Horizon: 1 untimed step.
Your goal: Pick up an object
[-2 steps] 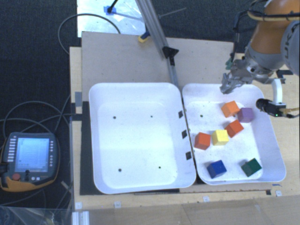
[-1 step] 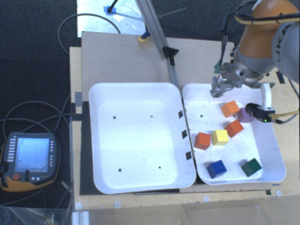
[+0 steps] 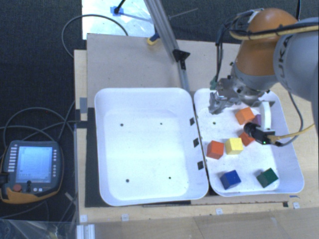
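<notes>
Above the right bin's (image 3: 286, 133) far-left corner, the jaws (image 3: 218, 103) hang over bare floor; whether they are apart cannot be told. Nearest, to their right and slightly nearer, lies an orange block (image 3: 244, 115), apparently untouched.

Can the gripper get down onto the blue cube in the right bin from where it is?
Probably yes. The blue cube sits apart from the yellow cube and green cube, uncovered, while the gripper is over the same bin's far end.

The grey arm (image 3: 294, 59) reaches in from the right, gripper (image 3: 217, 105) pointing down.
</notes>
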Each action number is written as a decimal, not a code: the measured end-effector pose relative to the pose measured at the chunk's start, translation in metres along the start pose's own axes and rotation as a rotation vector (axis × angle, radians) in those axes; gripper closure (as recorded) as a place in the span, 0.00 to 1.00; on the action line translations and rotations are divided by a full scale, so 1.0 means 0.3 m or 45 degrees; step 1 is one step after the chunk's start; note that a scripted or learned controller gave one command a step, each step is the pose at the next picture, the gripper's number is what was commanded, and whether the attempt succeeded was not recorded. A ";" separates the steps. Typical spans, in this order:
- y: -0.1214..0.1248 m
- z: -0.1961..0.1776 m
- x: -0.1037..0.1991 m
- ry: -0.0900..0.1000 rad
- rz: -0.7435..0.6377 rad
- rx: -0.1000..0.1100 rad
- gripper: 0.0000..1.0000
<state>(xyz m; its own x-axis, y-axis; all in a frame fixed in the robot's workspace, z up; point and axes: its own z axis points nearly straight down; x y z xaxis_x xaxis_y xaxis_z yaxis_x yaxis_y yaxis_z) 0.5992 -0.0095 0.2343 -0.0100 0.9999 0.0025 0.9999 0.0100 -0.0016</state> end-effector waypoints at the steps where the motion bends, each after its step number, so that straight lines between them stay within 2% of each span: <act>1: -0.094 -0.019 0.182 0.001 -0.002 -0.001 1.00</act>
<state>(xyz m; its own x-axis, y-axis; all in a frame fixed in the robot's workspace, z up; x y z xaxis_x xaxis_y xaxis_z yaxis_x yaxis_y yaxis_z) 0.5704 0.0449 0.2402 -0.0115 0.9999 0.0033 0.9999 0.0115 -0.0009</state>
